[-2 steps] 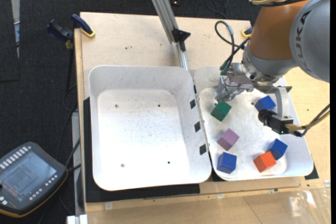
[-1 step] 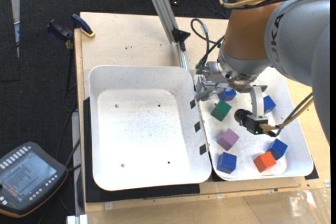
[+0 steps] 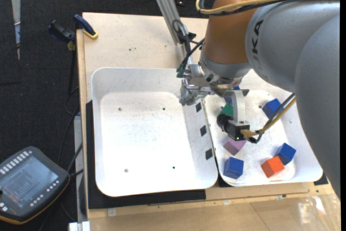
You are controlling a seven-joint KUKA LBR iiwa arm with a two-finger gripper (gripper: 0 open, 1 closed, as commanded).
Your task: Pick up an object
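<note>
Several small blocks lie in the stocked bin (image 3: 281,180), all on one side of the dividing rim (image 3: 208,144). My gripper (image 3: 188,93) hangs over the far end of the dividing rim, and no block shows in it. I cannot tell whether it is open or closed.

Candidate positions:
- purple block (image 3: 235,145): near the rim, about midway along it.
- blue cube (image 3: 233,167): near the rim, toward its near end.
- green piece (image 3: 227,110): near the rim, partly hidden under my wrist.
- orange cube (image 3: 273,166), outer blue cube (image 3: 287,152), blue block (image 3: 271,107): well apart from the rim.

Recommended procedure, as I judge it:
1. Select the blue cube. It stands clear of its neighbours and offers flat faces.
2. Translate off the rim before descending. A descent from here would likely strike the rim.
3. Square the gripper to two opposite faces, leaving clearance on the rim side.
4. Lift straight up and confirm the cube rises too.
</note>
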